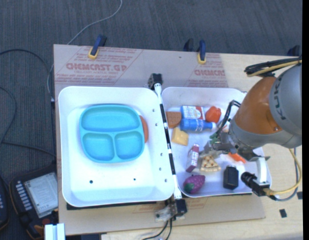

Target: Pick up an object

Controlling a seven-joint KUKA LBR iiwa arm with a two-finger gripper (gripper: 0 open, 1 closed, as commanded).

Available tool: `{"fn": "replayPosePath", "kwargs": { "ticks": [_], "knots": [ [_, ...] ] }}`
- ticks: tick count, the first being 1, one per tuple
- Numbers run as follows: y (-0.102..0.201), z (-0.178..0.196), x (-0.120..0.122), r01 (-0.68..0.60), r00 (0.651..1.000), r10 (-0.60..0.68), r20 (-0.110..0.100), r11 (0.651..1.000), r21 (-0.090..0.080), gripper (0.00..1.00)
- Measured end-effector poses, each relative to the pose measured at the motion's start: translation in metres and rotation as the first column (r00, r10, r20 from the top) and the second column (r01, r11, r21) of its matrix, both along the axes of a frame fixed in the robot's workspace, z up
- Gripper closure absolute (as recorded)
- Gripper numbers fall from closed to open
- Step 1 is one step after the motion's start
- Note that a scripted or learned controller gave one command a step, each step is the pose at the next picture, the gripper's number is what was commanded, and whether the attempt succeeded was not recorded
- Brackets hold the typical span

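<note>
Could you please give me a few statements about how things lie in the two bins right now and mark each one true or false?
1. The blue plastic divided plate lies in the left white bin. True.
2. The purple toy grape bunch lies on the blue plate. False: it lies in the right white bin, near its front edge.
3. The arm's tool is over the right bin. True.
4. The small black block lies in the left bin. False: it lies in the right bin, right of the grape bunch.
5. The blue and white plastic bottle stands upright. False: it lies on its side, right of the yellow wedge.
</note>
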State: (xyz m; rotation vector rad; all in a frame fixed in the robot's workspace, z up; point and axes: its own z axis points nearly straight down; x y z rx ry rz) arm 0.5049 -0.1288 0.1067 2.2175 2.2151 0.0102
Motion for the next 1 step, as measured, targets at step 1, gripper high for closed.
{"fn": "replayPosePath", "kwargs": {
  "ticks": [1],
  "knots": [
    [0.0529,0.0971,0.0518,-0.003,1.000,0.003,-0.008,1.000,0.000,1.00]
  ]
}}
